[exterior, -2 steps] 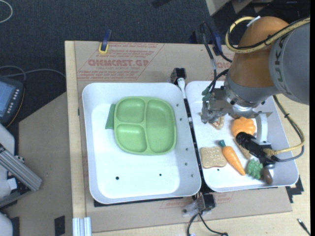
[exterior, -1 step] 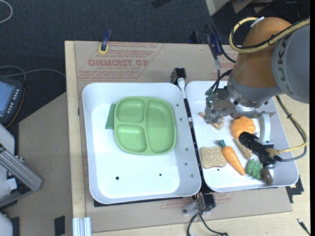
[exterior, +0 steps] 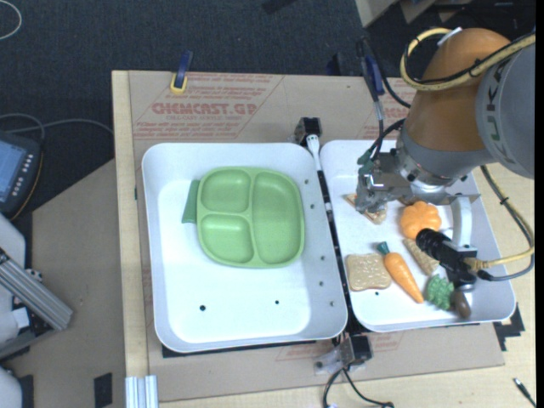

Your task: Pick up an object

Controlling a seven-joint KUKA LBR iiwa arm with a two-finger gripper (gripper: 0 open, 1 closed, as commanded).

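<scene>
Toast-coloured cracker piece (exterior: 371,213) lies in the right white bin (exterior: 501,300), near its left wall, directly under my metal two-finger gripper (exterior: 371,195). I cannot tell how my tool is set from this slant. To do this well, I would centre on it squarely and keep clear of the orange pepper-like toy (exterior: 421,218) just beside it.

Dark blue carpet (exterior: 127,24) spreads beyond the claw (exterior: 371,195); the brown counter (exterior: 229,100) lies beneath it, cables (exterior: 51,126) far left.
</scene>
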